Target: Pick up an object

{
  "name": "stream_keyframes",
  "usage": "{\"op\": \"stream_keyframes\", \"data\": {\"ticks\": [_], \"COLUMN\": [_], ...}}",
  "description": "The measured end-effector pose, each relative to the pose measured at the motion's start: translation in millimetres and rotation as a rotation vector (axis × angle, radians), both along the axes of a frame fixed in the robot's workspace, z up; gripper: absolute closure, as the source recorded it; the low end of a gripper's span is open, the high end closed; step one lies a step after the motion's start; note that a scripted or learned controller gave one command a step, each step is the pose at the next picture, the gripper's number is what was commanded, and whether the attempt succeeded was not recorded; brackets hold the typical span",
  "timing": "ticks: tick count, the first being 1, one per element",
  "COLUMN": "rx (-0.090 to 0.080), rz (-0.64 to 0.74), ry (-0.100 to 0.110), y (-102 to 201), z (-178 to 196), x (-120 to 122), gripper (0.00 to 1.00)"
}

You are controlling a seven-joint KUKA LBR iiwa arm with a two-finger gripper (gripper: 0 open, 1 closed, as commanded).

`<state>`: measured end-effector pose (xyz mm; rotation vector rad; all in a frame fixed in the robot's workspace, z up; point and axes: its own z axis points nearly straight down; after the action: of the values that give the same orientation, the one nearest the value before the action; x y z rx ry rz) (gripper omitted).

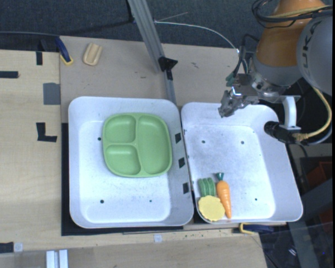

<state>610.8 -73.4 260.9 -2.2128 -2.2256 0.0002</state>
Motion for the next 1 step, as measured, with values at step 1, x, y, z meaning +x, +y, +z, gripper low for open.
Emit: {"op": "stream_keyframes", "data": {"ticks": [1], "rx": [0.0], "rz": [0.001], "ry": [0.0], "y": [60.5], "z": [-1.2], "x": [-17.4], "gripper": [1.0]}}
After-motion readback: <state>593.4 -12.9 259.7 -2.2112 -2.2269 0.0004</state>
